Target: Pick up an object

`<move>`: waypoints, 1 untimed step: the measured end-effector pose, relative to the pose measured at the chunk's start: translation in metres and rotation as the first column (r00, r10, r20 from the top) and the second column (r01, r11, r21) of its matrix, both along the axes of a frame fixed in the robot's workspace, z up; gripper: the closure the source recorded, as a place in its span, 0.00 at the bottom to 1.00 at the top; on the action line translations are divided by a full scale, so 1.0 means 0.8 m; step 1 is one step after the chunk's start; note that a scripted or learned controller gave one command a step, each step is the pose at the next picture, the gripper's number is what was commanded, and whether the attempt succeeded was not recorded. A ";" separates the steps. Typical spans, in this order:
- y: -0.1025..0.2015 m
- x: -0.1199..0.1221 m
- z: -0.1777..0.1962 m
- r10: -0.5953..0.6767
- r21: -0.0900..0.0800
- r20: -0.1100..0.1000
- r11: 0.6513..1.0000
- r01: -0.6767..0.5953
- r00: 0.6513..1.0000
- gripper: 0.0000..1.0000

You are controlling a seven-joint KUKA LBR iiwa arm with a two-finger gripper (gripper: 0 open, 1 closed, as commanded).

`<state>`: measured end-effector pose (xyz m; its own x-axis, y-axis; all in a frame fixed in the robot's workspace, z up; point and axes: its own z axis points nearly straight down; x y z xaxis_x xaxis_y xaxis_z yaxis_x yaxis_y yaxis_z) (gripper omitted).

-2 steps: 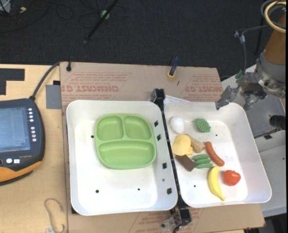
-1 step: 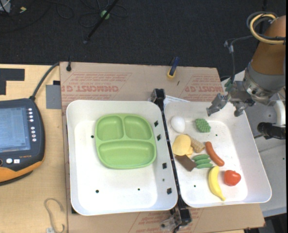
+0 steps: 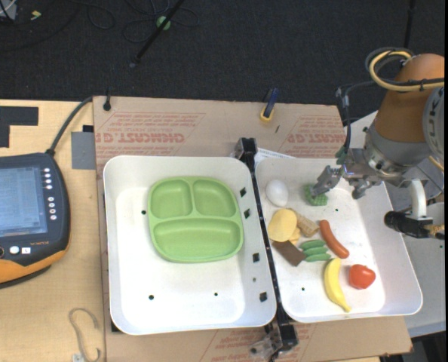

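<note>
I had the end effector point(image 3: 337, 178) low over the right bin's point(image 3: 394, 296) far edge, fingers spread and gripping nothing, beside the green piece point(image 3: 315, 196), which I judged the likeliest pick since it lay apart.

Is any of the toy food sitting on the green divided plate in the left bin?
No. The green plate has bare compartments; the banana, tomato and egg all lie in the right bin.

Dark carpet point(image 3: 231, 44) strewn with cables point(image 3: 118, 10) lies behind the cardboard-topped bench point(image 3: 171, 127).
</note>
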<state>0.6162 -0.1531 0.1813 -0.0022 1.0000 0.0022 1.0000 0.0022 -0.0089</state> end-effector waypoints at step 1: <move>-0.006 0.005 -0.074 -0.001 -0.001 0.001 1.000 0.001 1.000 0.00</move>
